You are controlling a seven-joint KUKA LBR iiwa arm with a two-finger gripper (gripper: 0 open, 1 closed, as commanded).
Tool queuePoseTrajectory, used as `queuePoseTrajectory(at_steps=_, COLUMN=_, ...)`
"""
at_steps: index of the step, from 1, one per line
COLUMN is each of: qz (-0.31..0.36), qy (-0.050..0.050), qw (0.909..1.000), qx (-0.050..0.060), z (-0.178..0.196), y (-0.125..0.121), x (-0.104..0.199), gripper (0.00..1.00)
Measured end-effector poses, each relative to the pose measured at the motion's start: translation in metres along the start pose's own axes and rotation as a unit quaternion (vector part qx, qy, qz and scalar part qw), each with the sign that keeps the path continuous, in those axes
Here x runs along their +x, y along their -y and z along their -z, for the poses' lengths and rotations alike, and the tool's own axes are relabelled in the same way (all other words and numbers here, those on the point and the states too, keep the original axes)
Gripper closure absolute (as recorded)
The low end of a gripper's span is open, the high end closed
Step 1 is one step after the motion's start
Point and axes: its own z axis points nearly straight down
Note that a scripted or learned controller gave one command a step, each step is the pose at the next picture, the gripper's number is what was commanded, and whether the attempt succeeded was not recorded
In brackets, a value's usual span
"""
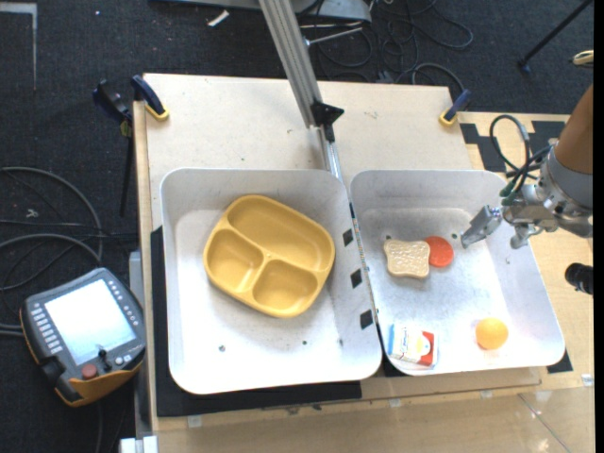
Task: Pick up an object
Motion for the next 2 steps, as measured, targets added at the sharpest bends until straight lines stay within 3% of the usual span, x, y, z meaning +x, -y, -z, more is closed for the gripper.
queuePoseTrajectory(at_steps=1, qz=0.000, qy=0.000, qw=1.0000, qx=0.000, z=0.000, y=0.000, x=0.000, gripper=0.00)
queuePoseTrajectory(at_steps=2, qz=-0.001, qy=0.000, qw=1.0000, qx=0.002, z=-0.044, y=0.005, x=-0.001, gripper=0.00)
